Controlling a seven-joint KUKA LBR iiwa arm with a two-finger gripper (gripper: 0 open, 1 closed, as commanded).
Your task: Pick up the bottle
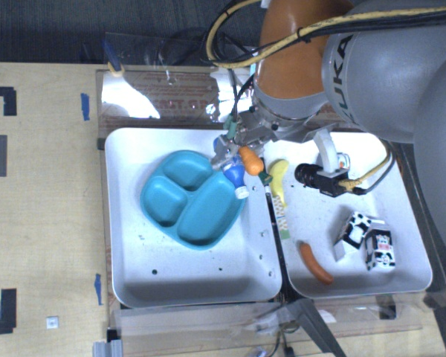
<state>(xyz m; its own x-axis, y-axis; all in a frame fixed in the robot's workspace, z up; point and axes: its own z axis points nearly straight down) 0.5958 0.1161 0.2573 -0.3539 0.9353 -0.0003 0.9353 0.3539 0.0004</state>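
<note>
step: closing in on bottle (236, 175) | end effector (234, 143) low at left bin (126, 222) inner edge, opening not readable, hold not confirmed | bottle just below it, on blue divided plate (189, 199) rim | next: likely verify grasp, then lift straight

The bottle (236, 174) is small and blue with a white cap, lying tilted with the cap pointing toward 5 o'clock. It sits at the 3 o'clock edge of the left bin, resting against the rim of the blue divided plate (193, 199), its upper end partly hidden.
</note>
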